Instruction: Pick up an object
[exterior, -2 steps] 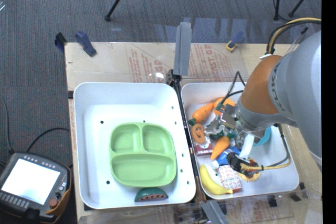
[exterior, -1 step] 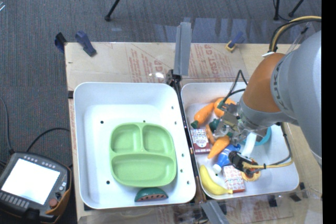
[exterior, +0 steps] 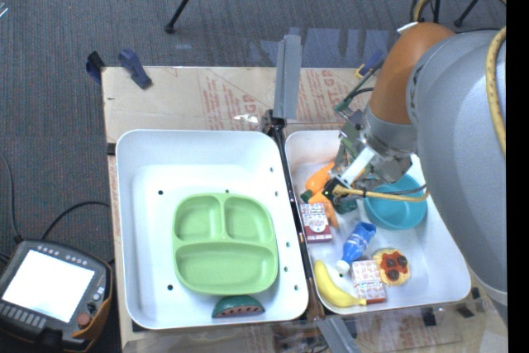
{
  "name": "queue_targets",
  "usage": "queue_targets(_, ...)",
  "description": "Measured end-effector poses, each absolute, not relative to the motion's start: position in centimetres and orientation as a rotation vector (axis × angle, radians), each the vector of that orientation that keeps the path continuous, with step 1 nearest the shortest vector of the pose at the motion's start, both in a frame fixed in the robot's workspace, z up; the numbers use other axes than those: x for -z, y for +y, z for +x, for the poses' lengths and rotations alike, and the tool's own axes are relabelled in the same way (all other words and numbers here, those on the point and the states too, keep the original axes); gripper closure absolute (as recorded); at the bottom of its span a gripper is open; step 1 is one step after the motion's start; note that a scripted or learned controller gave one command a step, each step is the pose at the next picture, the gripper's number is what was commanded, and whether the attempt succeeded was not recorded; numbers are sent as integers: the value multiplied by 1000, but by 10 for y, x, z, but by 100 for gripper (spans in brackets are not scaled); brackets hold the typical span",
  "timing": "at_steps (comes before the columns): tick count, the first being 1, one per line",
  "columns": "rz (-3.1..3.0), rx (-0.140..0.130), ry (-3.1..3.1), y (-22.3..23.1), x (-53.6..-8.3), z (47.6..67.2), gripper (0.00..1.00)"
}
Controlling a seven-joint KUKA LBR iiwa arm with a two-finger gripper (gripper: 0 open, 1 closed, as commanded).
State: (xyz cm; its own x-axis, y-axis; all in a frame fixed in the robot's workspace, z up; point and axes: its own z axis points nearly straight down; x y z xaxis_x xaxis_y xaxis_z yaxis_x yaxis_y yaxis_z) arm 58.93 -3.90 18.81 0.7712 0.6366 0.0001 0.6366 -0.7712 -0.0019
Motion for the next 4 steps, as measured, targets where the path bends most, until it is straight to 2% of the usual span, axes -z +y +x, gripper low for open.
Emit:
queue_targets(1,-3090,-6,-561,-9,-225,615,100)
queue_targets(2,-3126,-6,-306,34,-288,610,100)
queue_targets(3,-3088,-11,-579,-22,-345,503,100)
queue_targets(4,-3115,-9,-406,97,-296,529,100)
